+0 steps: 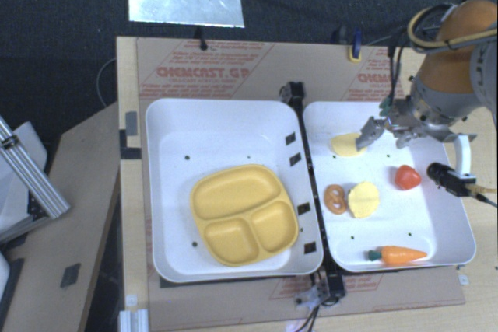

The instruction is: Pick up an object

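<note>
White right bin (459,241): pincer (372,132) touching yellow piece (345,145); grip state unclear.

The brown sheet (233,70) under the two white bins carries red print, upside down, behind the left bin (167,167): "CHEMCAST GP".

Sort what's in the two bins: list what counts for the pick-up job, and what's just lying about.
For the job:
- end effector, low over the right bin
- pale yellow piece right by it
- red tomato
- pretzel
- round yellow piece
- carrot

Lying about:
- yellow divided tray in the left bin
</note>
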Robot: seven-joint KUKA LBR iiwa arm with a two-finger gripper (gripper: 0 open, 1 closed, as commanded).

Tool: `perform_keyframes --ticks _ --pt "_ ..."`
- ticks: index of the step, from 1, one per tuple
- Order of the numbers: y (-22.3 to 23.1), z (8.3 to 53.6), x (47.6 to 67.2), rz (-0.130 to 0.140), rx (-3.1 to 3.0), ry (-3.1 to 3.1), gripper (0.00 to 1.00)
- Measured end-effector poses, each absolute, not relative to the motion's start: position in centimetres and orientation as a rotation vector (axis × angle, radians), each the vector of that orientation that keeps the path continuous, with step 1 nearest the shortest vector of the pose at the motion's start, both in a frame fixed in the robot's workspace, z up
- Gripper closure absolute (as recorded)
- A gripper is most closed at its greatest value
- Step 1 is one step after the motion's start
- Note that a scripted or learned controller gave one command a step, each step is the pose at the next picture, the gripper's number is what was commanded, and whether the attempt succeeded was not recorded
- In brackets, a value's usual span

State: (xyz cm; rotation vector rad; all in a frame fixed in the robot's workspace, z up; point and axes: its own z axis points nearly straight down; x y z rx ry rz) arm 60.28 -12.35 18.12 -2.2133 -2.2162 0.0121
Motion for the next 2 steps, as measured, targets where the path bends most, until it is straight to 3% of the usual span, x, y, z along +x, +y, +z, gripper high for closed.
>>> perform_keyframes --ticks 1,2 --pt "-12.3 18.9 60.6 -0.001 -2.219 -2.227 0.0" --pt "-12.1 12.7 60.4 0.003 -2.218 -2.222 0.0"
